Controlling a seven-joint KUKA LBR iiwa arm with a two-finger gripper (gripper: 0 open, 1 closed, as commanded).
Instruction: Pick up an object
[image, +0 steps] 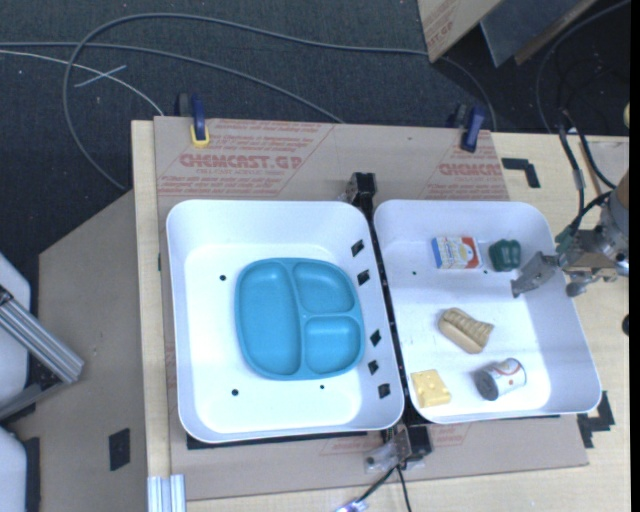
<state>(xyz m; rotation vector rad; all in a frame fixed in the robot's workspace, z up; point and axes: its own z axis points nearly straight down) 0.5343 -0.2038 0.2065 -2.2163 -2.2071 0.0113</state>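
Fingers (527, 280) apart; tan wedge (466, 330) diagonal

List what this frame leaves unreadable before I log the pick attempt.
- Gripper, camera view: small and blurred at the right bin's rim; finger state unreadable.
- Grey arm: cut off by the right edge.
- Small white carton with red and blue print: label too small to read.
- Dark green object beside it: too blurred to identify.
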